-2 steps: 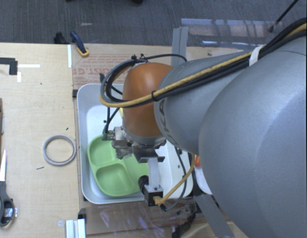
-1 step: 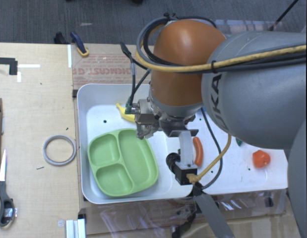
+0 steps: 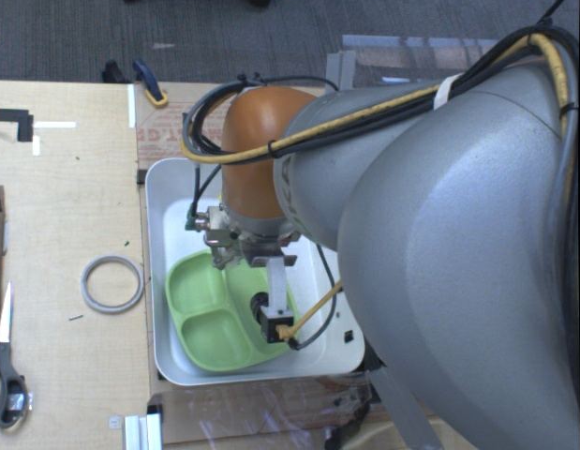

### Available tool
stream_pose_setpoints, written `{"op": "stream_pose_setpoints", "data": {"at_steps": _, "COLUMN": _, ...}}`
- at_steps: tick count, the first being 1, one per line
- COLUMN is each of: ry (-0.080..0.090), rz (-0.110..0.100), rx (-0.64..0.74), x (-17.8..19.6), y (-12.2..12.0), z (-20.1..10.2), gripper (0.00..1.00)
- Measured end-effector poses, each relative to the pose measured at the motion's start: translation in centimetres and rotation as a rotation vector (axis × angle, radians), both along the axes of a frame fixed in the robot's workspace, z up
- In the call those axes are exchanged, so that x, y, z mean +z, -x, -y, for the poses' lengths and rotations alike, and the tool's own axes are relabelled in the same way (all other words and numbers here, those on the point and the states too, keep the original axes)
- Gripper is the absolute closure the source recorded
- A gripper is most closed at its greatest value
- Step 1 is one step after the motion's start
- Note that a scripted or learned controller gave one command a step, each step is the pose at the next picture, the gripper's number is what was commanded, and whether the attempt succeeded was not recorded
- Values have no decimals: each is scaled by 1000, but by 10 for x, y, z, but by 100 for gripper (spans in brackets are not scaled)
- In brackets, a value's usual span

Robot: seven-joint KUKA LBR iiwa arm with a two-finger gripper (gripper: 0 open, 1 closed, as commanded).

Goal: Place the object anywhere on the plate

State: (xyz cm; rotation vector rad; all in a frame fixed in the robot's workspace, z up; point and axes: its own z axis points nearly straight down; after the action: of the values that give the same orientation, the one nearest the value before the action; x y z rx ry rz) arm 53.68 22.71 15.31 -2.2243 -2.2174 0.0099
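A glossy green two-compartment plate (image 3: 200,300) lies in the smooth white bin (image 3: 162,242), lower centre. The metal hand (image 3: 239,253) hangs above it; its grip cannot be told.

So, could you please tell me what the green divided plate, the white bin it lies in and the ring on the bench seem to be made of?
The green divided plate looks like moulded plastic: uniform colour, slight sheen, rounded compartment walls. The white bin is probably plastic too, smooth and glossy with soft rounded corners. The ring is unclear, perhaps a tape roll: pale grey and faintly translucent.
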Motion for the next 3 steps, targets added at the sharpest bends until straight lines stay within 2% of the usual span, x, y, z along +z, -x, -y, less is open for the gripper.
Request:
{"op": "stream_pose_setpoints", "data": {"at_steps": 1, "ry": 0, "rz": 2, "rx": 4, "x": 105, "y": 59, "z": -1, "gripper": 100}}
{"op": "stream_pose_setpoints", "data": {"at_steps": 2, "ry": 1, "rz": 0, "rx": 0, "x": 91, "y": 60, "z": -1, "gripper": 100}}
{"op": "stream_pose_setpoints", "data": {"at_steps": 3, "ry": -1, "rz": 1, "rx": 1, "x": 110, "y": 59, "z": 70, "gripper": 100}}
